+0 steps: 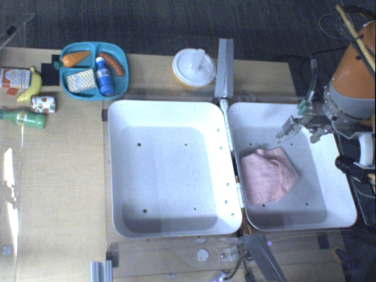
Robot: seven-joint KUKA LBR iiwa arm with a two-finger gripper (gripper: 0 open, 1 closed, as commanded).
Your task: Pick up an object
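Where the arm (352, 81) enters at the right, most of it is cut off by the frame edge; an orange band and a grey wrist show, with cables looping above. Its gripper (292, 128) hangs over the upper part of the right bin (335, 216), pointing left and slightly down. Its thin metal parts blur against the white floor, so open or closed cannot be told; nothing is seen between them.

A pink cloth (267, 175), crumpled and folded on itself, lies on the floor of the right bin, toward its left wall, just below and left of the gripper and apart from it. What lies under its folds is hidden.

Beside it, the left bin (117, 157) shows a bare floor with a few small dark dots. A grey divider (223, 69) runs up from the seam between the bins.

On the bench (59, 187) behind the bins: a round white lid (194, 67), and a blue tray (120, 57) holding small toy foods too small to name with certainty. At the far left edge stand a banana (30, 86), a small can (43, 104), a green item (26, 118) and a partly cut-off box (13, 78).
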